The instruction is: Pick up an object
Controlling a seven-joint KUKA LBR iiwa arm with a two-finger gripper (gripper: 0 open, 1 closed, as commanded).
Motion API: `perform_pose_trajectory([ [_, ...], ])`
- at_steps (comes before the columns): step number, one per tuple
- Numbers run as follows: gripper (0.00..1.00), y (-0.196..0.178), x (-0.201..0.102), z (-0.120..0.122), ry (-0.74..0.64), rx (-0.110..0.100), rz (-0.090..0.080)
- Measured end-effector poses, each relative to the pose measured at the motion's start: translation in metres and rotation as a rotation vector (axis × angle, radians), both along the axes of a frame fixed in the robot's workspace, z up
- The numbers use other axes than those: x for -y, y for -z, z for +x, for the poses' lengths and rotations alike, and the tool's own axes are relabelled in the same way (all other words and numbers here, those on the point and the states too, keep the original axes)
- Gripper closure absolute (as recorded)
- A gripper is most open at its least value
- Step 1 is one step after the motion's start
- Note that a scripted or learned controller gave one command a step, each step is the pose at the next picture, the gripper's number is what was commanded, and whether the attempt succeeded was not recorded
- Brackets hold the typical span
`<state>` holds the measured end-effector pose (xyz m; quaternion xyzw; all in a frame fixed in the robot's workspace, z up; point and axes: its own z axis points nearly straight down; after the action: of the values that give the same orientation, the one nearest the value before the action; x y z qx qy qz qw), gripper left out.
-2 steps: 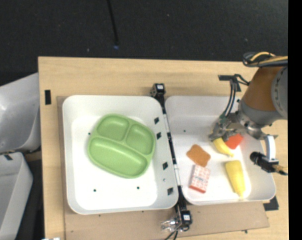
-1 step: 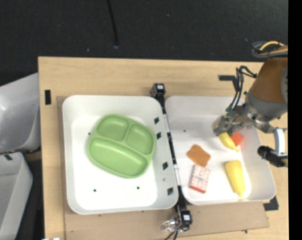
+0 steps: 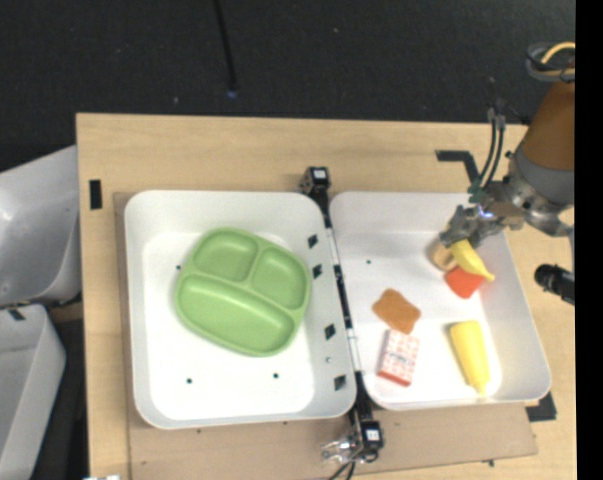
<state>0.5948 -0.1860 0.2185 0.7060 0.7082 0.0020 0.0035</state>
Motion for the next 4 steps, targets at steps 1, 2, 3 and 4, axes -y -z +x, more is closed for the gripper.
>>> perform_pose_trajectory([
  [1,1.0,-0.055,0.001,0.001,0.0,-0.001,0.0],
  [2,1.0,-0.057,-0.058,-0.003,-0.004,-0.006,0.002],
  [3,1.0,-0.058,-0.107,-0.016,-0.003,-0.007,0.002],
  [4,1.0,-0.04,-0.155,-0.019,-0.002,-0.008,0.002],
])
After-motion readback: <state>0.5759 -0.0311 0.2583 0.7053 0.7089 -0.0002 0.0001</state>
